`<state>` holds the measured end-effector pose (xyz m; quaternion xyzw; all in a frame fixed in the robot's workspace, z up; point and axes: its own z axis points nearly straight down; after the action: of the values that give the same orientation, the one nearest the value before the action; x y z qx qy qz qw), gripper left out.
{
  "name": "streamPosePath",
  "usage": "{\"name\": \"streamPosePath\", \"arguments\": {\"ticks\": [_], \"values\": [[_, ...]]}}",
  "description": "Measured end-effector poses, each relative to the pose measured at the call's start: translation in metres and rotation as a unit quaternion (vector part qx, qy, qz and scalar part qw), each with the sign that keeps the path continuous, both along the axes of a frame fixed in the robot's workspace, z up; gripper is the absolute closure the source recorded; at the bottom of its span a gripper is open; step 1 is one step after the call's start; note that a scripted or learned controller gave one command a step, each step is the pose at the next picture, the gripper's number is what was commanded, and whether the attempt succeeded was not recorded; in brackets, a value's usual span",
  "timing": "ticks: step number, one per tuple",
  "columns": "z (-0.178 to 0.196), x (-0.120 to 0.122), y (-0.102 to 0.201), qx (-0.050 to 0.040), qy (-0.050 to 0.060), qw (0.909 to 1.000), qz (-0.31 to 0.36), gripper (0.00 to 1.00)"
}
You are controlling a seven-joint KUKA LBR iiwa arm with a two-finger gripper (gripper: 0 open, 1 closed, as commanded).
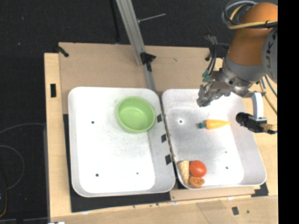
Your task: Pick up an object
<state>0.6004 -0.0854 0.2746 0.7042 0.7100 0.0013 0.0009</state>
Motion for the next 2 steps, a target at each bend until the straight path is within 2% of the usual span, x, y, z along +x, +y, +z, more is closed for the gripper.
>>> {"name": "streamPosePath", "arguments": {"ticks": [2], "values": [[-0.029, 0.026, 0.096, -0.0001, 0.003, 1.0000, -0.001, 1.00]]}}
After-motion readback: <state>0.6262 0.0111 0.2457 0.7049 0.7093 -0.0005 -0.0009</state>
